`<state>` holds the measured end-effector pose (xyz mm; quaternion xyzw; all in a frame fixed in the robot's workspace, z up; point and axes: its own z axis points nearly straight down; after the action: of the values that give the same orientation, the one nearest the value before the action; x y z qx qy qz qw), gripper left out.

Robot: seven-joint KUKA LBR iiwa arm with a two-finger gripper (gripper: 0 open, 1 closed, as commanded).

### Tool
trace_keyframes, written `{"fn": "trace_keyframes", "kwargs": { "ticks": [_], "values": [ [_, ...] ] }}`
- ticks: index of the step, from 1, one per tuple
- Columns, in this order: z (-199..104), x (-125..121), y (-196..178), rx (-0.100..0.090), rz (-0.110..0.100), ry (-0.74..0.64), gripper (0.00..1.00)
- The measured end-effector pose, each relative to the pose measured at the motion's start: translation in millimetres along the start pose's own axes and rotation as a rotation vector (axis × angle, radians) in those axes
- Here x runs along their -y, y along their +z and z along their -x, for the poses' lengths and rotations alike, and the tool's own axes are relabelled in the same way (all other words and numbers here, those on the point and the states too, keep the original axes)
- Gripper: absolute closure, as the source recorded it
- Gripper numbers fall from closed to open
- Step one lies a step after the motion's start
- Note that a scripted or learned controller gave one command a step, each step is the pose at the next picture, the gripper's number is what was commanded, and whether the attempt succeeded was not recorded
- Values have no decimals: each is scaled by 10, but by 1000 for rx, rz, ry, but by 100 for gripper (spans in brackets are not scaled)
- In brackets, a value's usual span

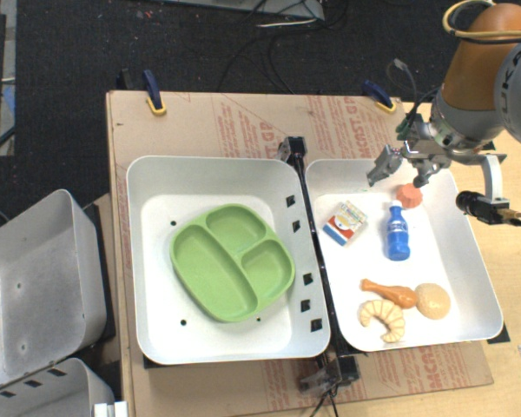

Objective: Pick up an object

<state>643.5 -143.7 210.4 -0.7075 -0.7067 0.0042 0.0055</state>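
Nearest object: small salmon-pink piece [408,195], lying at the far end of the right bin [482,272], just beside the gripper's near fingertip.
Gripper [403,168]: hovering over that far end, fingers spread wide apart, nothing between them.
Other candidates: blue bottle [397,232] just below the pink piece; small white carton with red and blue print [345,222] to its left; orange drumstick-shaped toy [389,293], cream croissant-shaped toy [382,318] and tan round piece [432,301] clustered at the near end.
Arm: grey links with orange band [488,44], reaching in from the right.
Left bin [148,259]: holds a green divided tray [232,261], well apart from the action.
Stage, as judged: approach only; no grasp made.
Risk, offset: pink piece sits off to one side of the span, so closing here likely catches air.
Risk, nudge: a straight drop could land a fingertip on the piece and push it against the bin wall.
Risk, crowding: bottle close by, so a wide descent could knock it over.
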Motion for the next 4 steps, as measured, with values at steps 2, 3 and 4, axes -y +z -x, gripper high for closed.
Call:
{"fn": "trace_keyframes", "kwargs": {
  "ticks": [2,3,4],
  "values": [
    [94,-3,442,2,10,1,0],
    [131,-90,1021,3,16,-1,0],
    [130,-134,1120,4,27,-3,0]
  ]
}}
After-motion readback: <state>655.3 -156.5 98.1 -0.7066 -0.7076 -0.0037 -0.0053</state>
